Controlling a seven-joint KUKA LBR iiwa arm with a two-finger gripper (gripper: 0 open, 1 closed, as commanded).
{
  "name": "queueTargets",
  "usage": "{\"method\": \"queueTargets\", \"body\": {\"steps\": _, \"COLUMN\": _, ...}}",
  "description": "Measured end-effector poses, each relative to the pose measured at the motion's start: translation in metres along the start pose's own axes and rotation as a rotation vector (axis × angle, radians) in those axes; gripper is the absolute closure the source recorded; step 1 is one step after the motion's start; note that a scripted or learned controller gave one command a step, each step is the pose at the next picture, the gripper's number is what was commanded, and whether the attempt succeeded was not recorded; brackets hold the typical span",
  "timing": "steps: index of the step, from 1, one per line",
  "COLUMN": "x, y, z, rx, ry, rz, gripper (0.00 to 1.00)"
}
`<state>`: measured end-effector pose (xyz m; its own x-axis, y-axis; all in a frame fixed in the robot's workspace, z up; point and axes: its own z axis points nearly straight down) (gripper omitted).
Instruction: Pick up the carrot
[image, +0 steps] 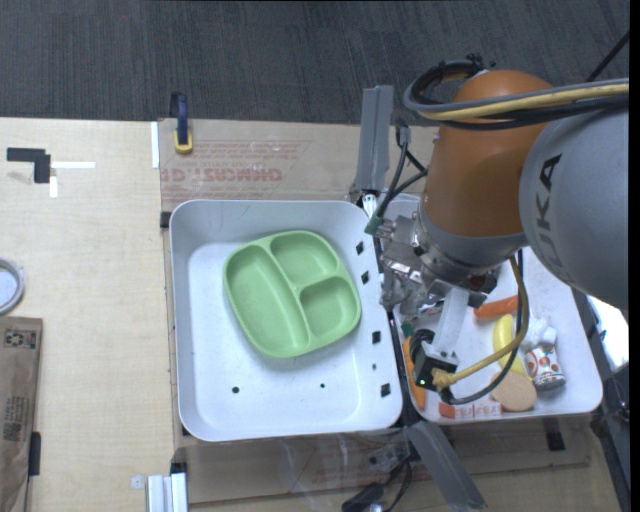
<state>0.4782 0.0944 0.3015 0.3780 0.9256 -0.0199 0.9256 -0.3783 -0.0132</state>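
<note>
The carrot (497, 306) is a slim orange piece lying in the right bin (585, 375), partly covered by the arm's wrist. My gripper (405, 288) hangs low over the left side of that bin, close to the wall between the bins and left of the carrot. The big orange and grey wrist blocks most of it from above. Nothing can be seen held in it.
Beside the carrot lie a yellow piece (502, 336), a small white bottle (544, 364) and a tan round item (517, 397). A green divided plate (292, 292) sits in the left bin (205, 390). The arm covers the right bin's far half.
</note>
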Motion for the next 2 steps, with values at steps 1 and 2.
{"method": "queueTargets", "body": {"steps": 1, "x": 0.060, "y": -0.025, "z": 0.037, "rx": -0.006, "ry": 0.014, "rz": 0.180, "gripper": 1.00}}
{"method": "queueTargets", "body": {"steps": 2, "x": -0.020, "y": 0.008, "z": 0.018, "rx": -0.008, "ry": 0.018, "rz": 0.432, "gripper": 1.00}}
